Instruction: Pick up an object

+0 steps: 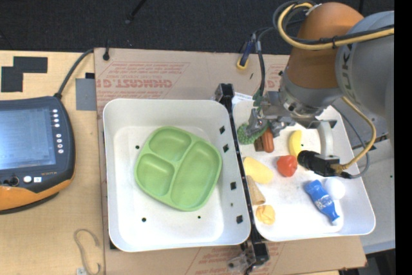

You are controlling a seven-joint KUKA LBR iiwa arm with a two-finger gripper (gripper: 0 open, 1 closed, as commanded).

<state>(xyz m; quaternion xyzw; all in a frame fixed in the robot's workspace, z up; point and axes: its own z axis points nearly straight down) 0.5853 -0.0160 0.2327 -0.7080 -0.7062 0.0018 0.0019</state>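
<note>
The desk [38, 228] runs across the lower part of the frame, with a printed cardboard sheet [161, 74] under two white bins. The grey arm [335, 61], with its orange band, comes in from the upper right and bends down over the upper left corner of the right bin [364, 219].

The left bin [122, 219] sits at the centre of the frame and holds a green divided plate [178, 167], lying flat and turned at a slant. At the far left edge a control pendant [29, 145] with a dark screen and an orange underside rests on the desk.

The things to pick lie in the right bin. A blue bottle [322, 198] lies on its side toward the lower right. A pale yellow fruit [257, 170] lies against the bin's left wall, with a tan cone [257, 193] just below it and an orange-yellow lump [265, 214] lower still. A red tomato [287, 165] sits near the middle — a small yellow banana [295, 142] stands just above it. A brown-red sausage [266, 142] and a green leafy piece [246, 133] are side by side at the upper left of this bin.

The jaws hang right over the sausage and the green piece, close to or touching them — the slant hides the gap, so I cannot tell whether the jaws are open or closed, nor whether anything sits between them.
</note>
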